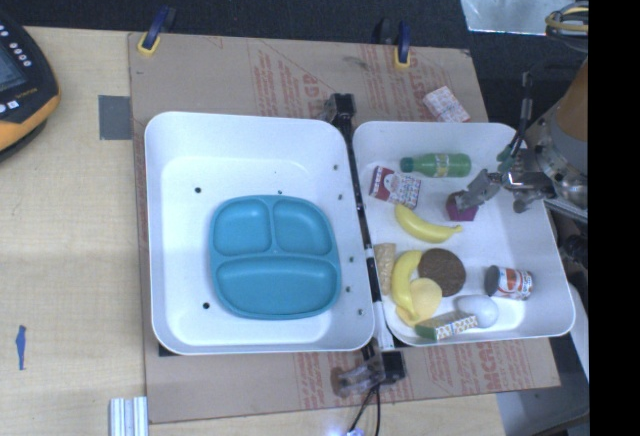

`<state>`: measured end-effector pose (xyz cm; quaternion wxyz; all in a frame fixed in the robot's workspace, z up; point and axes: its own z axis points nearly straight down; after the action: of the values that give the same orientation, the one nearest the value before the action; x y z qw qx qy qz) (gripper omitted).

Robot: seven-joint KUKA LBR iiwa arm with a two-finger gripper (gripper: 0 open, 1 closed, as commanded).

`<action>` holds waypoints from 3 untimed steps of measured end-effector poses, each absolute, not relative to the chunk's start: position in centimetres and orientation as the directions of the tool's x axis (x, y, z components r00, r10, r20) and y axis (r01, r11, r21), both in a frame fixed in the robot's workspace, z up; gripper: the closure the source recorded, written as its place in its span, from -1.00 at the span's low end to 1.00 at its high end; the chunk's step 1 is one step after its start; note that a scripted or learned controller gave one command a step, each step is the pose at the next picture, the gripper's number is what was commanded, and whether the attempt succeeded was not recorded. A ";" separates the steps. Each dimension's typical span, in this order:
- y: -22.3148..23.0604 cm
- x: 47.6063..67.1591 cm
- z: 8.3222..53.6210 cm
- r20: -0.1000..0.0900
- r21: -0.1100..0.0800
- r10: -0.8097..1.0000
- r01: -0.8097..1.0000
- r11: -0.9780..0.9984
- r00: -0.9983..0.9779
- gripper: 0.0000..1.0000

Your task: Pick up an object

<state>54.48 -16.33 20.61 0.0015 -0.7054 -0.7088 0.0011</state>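
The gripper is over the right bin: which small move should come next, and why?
Probably lower the gripper straight down onto the small purple object. It hangs just above that object and grips nothing, with the banana close on the left, so a vertical descent seems safest.

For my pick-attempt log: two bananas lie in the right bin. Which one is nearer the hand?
The upper banana, lying alone across the bin's middle just below the hand. The other banana curves upright lower down, beside the brown round item.

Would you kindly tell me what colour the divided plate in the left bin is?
The divided plate is light blue, clearest in the camera view.
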 end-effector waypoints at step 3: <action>-9.8 54.5 9.1 0.002 -0.011 1.000 1.000 0.003 -0.003 -1.00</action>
<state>54.48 -9.80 9.10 0.0046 -0.7062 -0.7080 0.0035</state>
